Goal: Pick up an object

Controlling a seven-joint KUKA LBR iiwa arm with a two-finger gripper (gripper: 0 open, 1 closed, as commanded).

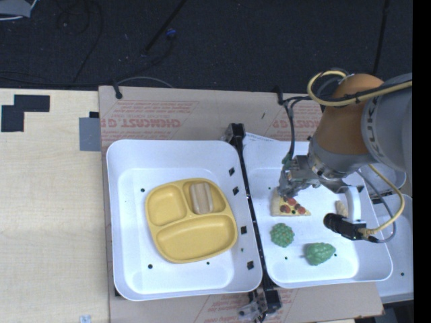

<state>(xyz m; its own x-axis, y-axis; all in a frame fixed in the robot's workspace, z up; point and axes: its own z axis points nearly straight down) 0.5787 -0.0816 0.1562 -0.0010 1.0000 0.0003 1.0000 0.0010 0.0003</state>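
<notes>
Grey arm: the arm [377, 123] reaches in from the right edge of the bench, its orange band [343, 123] bulging above the wrist, and bends down over the right bin.
Claw: the claw [291, 192] points down into the upper left part of the right bin; whether it is spread or pressed together I cannot tell, since the wrist hides its tips.
Pizza slice: a toy pizza slice [290, 207] lies flat on the right bin's floor, directly under the claw and seemingly touching it; a grip cannot be made out.
Round green piece: a knobbly green toy [282, 234] sits just below the pizza slice, toward the bench's front edge.
Second green piece: another green toy [318, 252] lies near the right bin's front wall, to the right of the first, apart from it.
Right bin: the white bin [377, 271] lies at the bench's right side, touching its neighbour along the middle divider.
Left bin: the white bin [124, 180] holds a yellow tray [192, 237] with three compartments, tilted slightly.
Tray content: a pale tan block [200, 197] rests in the tray's upper right compartment.
Cable: a black and yellow cable [350, 227] loops from the wrist over the right bin's right part.
Bench: brown cardboard [175, 116] lies under both bins.
</notes>
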